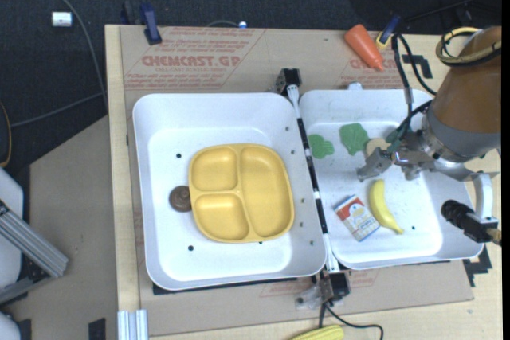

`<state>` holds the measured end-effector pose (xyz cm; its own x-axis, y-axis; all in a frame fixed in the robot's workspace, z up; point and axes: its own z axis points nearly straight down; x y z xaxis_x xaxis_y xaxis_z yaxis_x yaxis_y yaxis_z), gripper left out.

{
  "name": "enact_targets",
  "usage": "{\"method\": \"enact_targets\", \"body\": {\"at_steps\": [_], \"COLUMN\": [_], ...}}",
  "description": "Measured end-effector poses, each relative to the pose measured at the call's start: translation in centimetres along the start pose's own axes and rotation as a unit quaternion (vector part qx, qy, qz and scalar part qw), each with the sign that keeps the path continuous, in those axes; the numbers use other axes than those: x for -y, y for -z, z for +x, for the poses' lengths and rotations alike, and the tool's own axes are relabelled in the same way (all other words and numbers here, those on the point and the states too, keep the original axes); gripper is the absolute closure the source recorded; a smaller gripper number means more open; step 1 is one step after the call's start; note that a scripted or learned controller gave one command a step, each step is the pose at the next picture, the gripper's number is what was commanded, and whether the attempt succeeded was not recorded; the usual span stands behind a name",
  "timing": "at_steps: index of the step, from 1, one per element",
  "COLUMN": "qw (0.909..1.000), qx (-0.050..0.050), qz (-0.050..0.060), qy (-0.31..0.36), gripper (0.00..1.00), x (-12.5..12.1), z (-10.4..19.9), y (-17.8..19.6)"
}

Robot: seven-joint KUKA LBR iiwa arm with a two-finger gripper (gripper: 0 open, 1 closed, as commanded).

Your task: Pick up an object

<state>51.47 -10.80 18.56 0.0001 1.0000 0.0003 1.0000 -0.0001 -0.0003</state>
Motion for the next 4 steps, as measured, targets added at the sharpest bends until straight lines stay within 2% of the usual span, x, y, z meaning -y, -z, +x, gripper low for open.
{"method": "enact_targets", "body": {"at_steps": [1, 2, 3, 4], "qw": [1.0, 1.0, 1.0, 1.0], "qx": [0.0, 0.0, 0.001, 0.0], "qz": [0.001, -0.005, -0.007, -0.001], "qy": [0.0, 0.0, -0.001, 0.001], "gripper": [0.0, 0.0, 1.0, 1.0], "x": [-0.9, 1.1, 1.0, -6.7], "z": [-2.3, -1.7, -1.7, 4.4], "y": [-5.9, -9.7, -8.7, 0.0]}}
